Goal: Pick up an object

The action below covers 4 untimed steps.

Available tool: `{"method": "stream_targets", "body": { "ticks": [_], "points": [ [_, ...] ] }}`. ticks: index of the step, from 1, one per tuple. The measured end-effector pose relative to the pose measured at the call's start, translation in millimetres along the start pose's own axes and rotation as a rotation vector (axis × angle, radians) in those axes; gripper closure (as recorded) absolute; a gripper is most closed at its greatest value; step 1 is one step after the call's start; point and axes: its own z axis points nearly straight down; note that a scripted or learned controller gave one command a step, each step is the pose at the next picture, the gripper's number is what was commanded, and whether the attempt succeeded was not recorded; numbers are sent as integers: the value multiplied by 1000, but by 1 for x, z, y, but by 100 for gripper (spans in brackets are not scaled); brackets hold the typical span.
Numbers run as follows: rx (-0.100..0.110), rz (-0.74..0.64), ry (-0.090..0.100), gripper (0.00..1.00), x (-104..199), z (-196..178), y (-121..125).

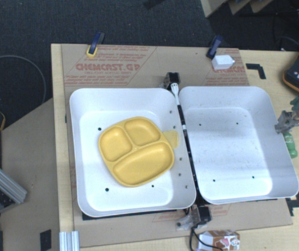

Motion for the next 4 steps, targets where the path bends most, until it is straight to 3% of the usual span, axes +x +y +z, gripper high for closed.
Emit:
{"method": "stream_targets", "body": {
  "ticks": [1,2,3,4],
  "points": [
    [-11,-3,-6,100,0,-24,70],
    [-10,-1,-5,100,0,-35,108],
    [-19,-3,-6,100,28,-154,95],
    [3,-6,3,100,109,-102,60]
  ]
}}
